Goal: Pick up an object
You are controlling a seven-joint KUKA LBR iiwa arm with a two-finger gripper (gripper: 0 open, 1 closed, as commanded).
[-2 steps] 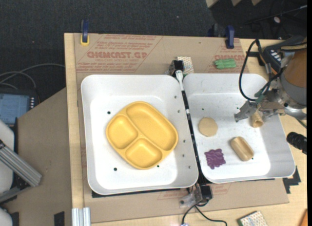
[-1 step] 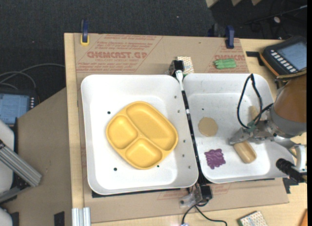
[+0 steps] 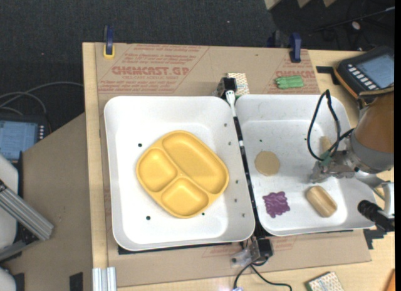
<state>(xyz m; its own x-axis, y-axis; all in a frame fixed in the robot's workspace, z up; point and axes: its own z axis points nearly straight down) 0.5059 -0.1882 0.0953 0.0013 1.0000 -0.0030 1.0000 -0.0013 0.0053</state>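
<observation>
- Three loose things lie in the right bin (image 3: 294,105): a round tan disc (image 3: 267,163) near its left wall; a purple lump (image 3: 276,203) below the disc, toward the front wall; a tan roll-shaped piece (image 3: 321,200) to the right of the purple lump, lying at a slant on the bin floor
- The gripper (image 3: 330,169) sits low in the right bin, just above the tan roll-shaped piece in the picture and right of the disc; whether its claw is wide, narrow or closed on anything cannot be told
- The grey arm (image 3: 376,134) with its orange band comes in from the right edge; a black cable (image 3: 319,117) loops over the bin beside it
- The left bin (image 3: 125,117) holds a yellow divided tray (image 3: 182,173) with three compartments, near its middle
- Both bins rest side by side on a brown board (image 3: 156,64); a small green thing (image 3: 289,83) lies on the board behind the right bin
</observation>
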